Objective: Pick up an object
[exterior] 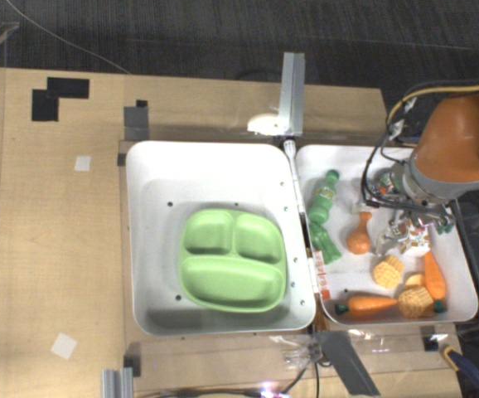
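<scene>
The arm is in over the right bin [468, 301], and the pincer [403, 232] hangs low above the toy food, its metal tip just above the corn [387, 270]. Are the fingers apart or together? I cannot tell from this angle; the wrist blocks them, and nothing is visibly clamped between them. Taking the corn as the landmark: a small orange piece, maybe a carrot stub [359, 237], sits just up and left of it; a second corn piece [415, 301] lies just below and right; a long carrot [370, 305] stretches along the bin's near wall below it; another carrot [434, 275] leans just to its right. The green bottle [322, 214] lies well left of the corn, against the divider. Over in the left bin [157, 181], a green tray [233, 259]. These look like light, hard, slick plastic, so the corn's knobbly sides should give better purchase. My bet: close across its short width, mid-body, or it squirts away.
</scene>
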Controlling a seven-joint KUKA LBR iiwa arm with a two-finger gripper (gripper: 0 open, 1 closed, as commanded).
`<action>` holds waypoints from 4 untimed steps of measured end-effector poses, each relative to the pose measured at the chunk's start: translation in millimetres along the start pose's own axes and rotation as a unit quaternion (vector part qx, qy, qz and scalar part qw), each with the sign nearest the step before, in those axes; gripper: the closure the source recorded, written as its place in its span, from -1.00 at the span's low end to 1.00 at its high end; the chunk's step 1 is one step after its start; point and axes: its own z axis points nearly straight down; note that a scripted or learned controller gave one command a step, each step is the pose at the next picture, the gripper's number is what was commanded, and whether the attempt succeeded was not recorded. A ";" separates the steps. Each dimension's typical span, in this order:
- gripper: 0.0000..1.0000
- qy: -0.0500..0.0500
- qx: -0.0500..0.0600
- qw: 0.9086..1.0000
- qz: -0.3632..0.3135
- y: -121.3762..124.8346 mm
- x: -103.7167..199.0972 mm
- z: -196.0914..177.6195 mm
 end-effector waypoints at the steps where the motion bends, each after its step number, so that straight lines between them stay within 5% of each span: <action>1: -1.00 0.000 0.000 1.000 -0.002 16.0 28.8 -1.2; 2: -1.00 -0.001 0.000 1.000 0.007 57.3 53.0 -2.8; 3: -1.00 -0.004 0.002 0.999 -0.044 53.8 76.6 -3.4; 4: 1.00 -0.011 0.005 0.999 -0.047 54.0 70.9 -17.4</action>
